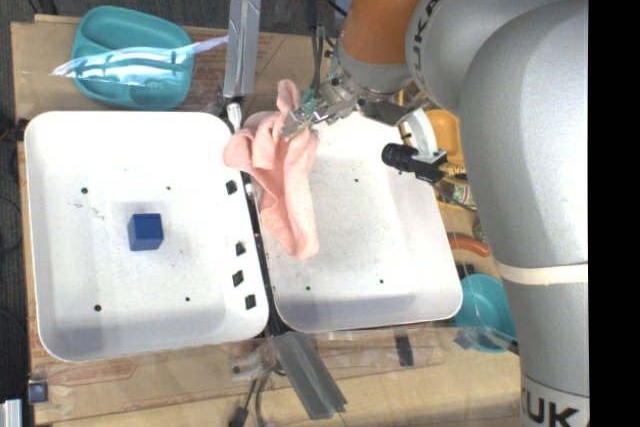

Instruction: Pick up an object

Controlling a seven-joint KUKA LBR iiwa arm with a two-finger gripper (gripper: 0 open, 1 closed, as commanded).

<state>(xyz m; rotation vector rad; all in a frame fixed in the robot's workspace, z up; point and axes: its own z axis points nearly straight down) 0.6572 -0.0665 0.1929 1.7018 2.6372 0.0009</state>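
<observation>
Clearly the two-finger gripper pinches a crumpled pink cloth, which hangs below it over the right white bin's left rim.

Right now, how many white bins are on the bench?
2. The left bin holds a blue cube; the right bin has a pink cloth draped across its left side.
</observation>
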